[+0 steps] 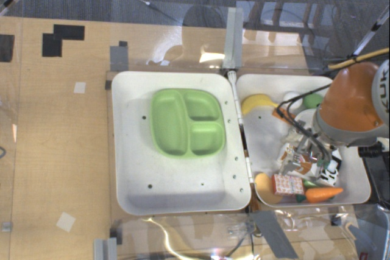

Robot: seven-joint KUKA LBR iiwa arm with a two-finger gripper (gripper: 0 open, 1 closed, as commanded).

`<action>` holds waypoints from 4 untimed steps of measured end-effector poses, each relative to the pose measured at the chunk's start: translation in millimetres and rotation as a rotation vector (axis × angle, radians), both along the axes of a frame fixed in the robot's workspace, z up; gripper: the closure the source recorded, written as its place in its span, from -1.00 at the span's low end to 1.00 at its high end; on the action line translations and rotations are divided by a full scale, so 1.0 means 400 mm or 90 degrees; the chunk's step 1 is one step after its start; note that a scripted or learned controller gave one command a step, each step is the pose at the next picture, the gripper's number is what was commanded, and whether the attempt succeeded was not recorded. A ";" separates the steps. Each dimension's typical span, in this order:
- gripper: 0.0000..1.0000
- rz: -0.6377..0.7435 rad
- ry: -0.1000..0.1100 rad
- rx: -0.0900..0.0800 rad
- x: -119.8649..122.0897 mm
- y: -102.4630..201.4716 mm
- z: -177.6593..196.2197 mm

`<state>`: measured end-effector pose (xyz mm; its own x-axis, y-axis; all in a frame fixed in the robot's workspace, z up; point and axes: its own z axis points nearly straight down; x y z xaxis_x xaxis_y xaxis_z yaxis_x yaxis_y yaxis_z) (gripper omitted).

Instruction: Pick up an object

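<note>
— What do you have in the bins?

— In your left bin [131,192], a green divided plate [186,122]. Your right bin [262,143] holds the clutter: a yellow fruit [259,103] at the far side, a patterned red box [287,184], an orange carrot [323,194] and a black-and-white item [329,175] along the near wall.

— And the gripper?

— The gripper [298,158] hangs low over the right bin, just above the red box (I cannot tell how its fingers stand). The orange-banded arm [353,103] covers part of a green item [313,100] behind it.
</note>
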<state>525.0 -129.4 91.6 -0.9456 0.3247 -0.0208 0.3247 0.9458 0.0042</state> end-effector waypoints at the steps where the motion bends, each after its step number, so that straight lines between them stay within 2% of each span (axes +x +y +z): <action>1: -1.00 0.001 0.004 0.002 0.236 0.041 -0.006; 2: -1.00 -0.024 0.004 0.001 0.079 -0.016 -0.002; 3: 1.00 -0.020 -0.007 -0.001 0.093 -0.012 0.034; 4: 1.00 -0.145 0.000 0.005 0.043 -0.084 0.003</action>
<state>542.4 -163.0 92.8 -0.8481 0.5295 -0.0179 0.5294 0.8483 0.0112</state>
